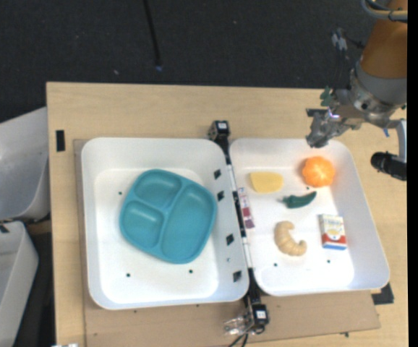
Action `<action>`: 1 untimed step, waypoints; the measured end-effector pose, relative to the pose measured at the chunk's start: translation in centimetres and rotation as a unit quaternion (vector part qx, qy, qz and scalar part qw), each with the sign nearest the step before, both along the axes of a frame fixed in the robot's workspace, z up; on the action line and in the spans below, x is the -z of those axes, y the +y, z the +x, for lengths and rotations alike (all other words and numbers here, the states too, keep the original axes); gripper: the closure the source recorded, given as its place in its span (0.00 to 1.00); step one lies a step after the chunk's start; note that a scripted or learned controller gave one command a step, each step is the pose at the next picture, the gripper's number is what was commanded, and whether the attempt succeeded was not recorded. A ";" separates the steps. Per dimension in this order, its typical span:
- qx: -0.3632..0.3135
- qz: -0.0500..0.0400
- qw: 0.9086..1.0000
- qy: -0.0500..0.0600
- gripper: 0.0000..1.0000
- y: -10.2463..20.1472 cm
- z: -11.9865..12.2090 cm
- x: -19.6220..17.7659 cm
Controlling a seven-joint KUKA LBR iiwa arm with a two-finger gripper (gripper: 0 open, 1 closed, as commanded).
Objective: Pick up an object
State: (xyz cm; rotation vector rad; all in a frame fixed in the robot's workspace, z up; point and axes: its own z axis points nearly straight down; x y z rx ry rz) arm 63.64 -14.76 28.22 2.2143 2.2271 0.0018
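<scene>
The right bin (368, 255) holds an orange (317, 171), a yellow wedge (266, 182), a dark green pepper (299, 200), a tan croissant (290, 238) and a small red and white carton (333, 232). My gripper (320, 137) hangs at the bin's far rim, just above and behind the orange. Nothing shows between its fingertips. The arm's orange band (385, 49) rises at the upper right.
The left bin (100, 266) holds a teal divided plate (168, 215). A black clamp (219, 130) sits at the top of the seam between the bins, with another fitting (254, 313) at the bottom. A white object (10, 165) lies off the bench at left.
</scene>
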 end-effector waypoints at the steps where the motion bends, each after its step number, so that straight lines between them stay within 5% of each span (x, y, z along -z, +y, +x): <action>1: 0.000 0.000 1.000 0.001 1.00 5.6 0.3 0.5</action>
